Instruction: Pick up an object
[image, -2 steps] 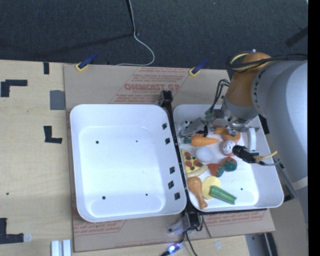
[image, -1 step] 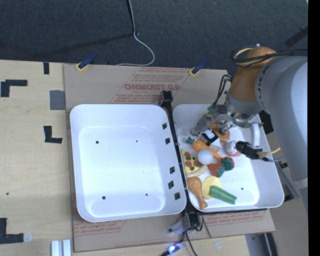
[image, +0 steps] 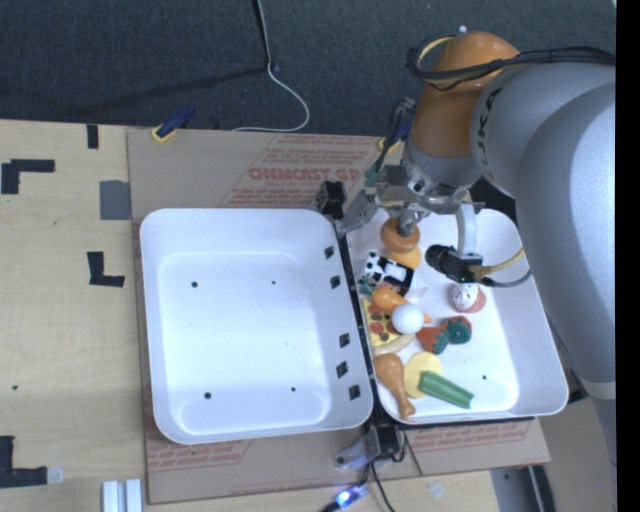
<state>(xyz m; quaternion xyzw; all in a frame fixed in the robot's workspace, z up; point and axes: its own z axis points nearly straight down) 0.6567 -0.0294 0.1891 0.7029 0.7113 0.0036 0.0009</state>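
Big and grey, the arm (image: 560, 190) fills the right side of the frame, closest to the lens, and its orange band (image: 455, 90) sits in the upper middle right. Below that band the wrist points down into the right bin (image: 530, 395), and the gripper (image: 402, 228) hangs over the bin's upper left corner. Right at its tip I can see a small orange-brown piece (image: 400, 238), but whether the fingers are closed on it or only above it I cannot tell from where I stand.

Toys crowd the left half of that bin. Just under the gripper lies a black-and-white spotted toy (image: 383, 270), then a slice of toy pizza (image: 380, 325) with a white ball (image: 407, 319) resting on it. A round white-and-red piece (image: 465, 296) sits a little to the right, beside a black part of the arm's gear. Lower down are a dark green and red toy (image: 456, 331), a yellow piece (image: 422, 365), a brown drumstick (image: 392, 377) and a green bar (image: 445, 389) near the bin's bottom edge.

To the left is the left bin (image: 245, 325), touching the right one along a clipped seam. Both rest on brown cardboard (image: 220, 170) over a pale wooden bench (image: 55, 330).
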